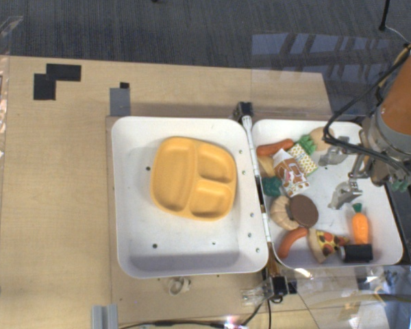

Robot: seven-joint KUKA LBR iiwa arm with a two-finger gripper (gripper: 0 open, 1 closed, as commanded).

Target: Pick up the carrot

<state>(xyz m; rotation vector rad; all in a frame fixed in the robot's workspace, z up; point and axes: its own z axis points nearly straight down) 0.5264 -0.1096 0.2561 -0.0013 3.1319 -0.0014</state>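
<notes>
The carrot (359, 227), orange with a green top, lies upright in the view near the right bin's front right corner. My gripper (338, 177) hangs over the middle right of that bin, open, with only bare bin floor between its two metal fingers (344, 196). The nearer finger ends just up and left of the carrot's green top, and the two look apart. The grey arm with its orange band (403, 101) comes in from the right edge.
The right bin (387, 190) also holds a sausage (275, 147), a small carton (292, 171), a brown disc (303, 211), a second sausage (292, 239), a pizza slice (324, 242) and a black block (357, 253) just below the carrot. A yellow divided plate (193, 178) lies in the left bin (133, 204).
</notes>
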